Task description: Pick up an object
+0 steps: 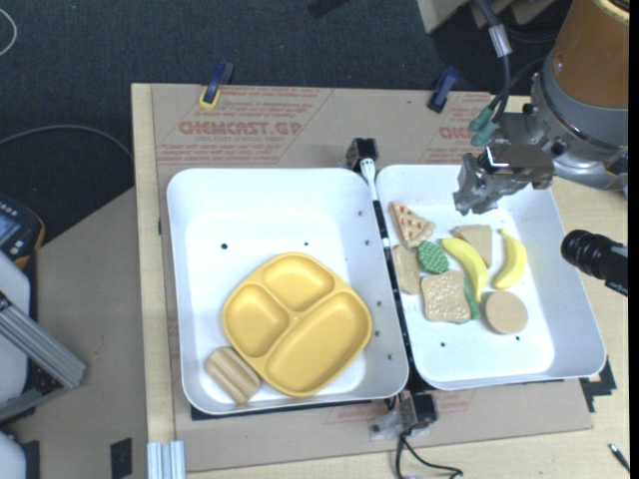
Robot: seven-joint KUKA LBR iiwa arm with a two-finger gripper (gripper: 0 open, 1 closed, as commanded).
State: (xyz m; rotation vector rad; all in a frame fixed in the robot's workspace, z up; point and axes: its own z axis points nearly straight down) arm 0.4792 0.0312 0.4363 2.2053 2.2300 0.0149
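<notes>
The pincer (pixel 477 200) hangs over toy food (jaw state: can't tell); the banana (pixel 465 260) just below looks light, stiff, slick — grip it mid-curve.

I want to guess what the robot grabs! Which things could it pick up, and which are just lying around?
Could be picked:
pizza slice
two bananas
toast
round cookie
green piece
gripper hangs above these.

Just lying around:
yellow divided plate
bread roll
blue clamps
</notes>
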